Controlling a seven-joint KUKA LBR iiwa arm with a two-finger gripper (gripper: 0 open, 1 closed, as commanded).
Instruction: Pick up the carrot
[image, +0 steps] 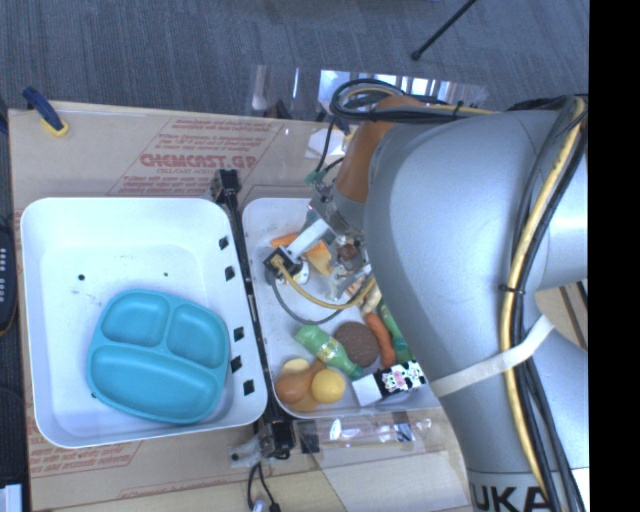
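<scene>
carrot (379, 338): right bin (262, 300), toward its 4 o'clock corner, beside brown cookie (355, 343)
gripper (318, 255): low in the bin's 12 o'clock half; opening cannot be told
blue tray (158, 354): left bin (60, 260)

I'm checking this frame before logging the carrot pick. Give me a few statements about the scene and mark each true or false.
1. The blue tray lies in the left bin. True.
2. The carrot lies on the blue tray. False: it lies in the right bin, beside the brown cookie.
3. The arm covers much of the right bin. True.
4. The yellow ball sits at the far end of the right bin. False: it sits at the near end, next to the green toy.
5. The cow-patterned block is in the left bin. False: it is in the right bin, near its front corner.
</scene>
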